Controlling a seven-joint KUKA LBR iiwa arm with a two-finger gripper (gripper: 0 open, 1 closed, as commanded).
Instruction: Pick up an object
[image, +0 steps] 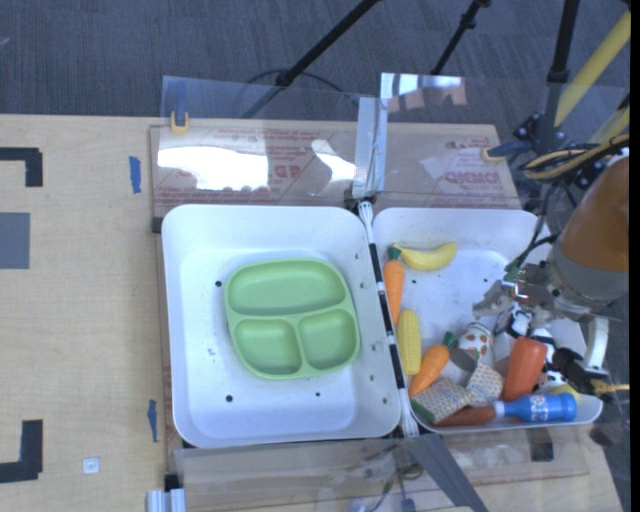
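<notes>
Early stage of the pick — the tool (515, 312) hangs low over the right bin (470, 225), its state impossible to tell, with nothing visibly held; the orange bottle (524, 366) just below it and the carrot (430, 368) beside await grasping.

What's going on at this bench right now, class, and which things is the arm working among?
A grey robot arm reaches in over the right bin, which holds toy food: a banana, carrots, a corn cob and a blue bottle. Its gripper hangs low among these, and nothing looks lifted yet. The left bin holds a green divided plate.
</notes>
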